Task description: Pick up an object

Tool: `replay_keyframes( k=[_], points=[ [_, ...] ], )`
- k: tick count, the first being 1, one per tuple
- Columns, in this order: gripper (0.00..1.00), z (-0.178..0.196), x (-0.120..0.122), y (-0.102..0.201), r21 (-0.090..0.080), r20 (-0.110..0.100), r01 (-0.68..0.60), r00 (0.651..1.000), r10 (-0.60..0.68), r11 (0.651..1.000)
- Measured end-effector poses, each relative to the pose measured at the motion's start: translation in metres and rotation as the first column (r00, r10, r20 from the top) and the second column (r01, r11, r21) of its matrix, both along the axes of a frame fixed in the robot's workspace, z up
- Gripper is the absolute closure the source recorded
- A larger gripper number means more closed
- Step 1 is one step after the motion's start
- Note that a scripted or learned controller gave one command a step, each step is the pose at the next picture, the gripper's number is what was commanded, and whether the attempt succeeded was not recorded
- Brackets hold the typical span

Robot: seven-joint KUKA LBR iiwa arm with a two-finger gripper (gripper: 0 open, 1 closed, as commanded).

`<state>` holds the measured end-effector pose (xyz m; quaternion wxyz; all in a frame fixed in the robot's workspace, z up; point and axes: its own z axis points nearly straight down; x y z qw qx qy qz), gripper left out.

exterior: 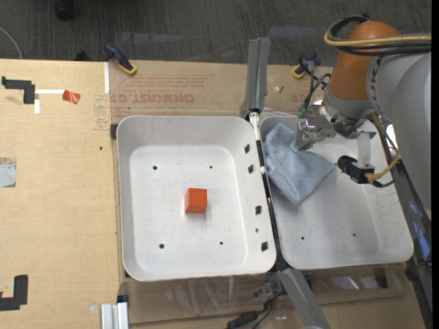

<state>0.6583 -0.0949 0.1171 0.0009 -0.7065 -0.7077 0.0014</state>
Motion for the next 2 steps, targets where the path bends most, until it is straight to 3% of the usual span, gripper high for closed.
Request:
replay_keyframes(
  k=[1, 2],
  points=[
    [1.0, 0.075, 0.001, 0.053, 0.0, 0.004, 0.155, 0.988, -0.155, 0.988],
    [1.0, 0.074, 0.001, 0.091, 0.0, 0.001, -0.037, 0.999, 0.037, 0.999]
  ],
)
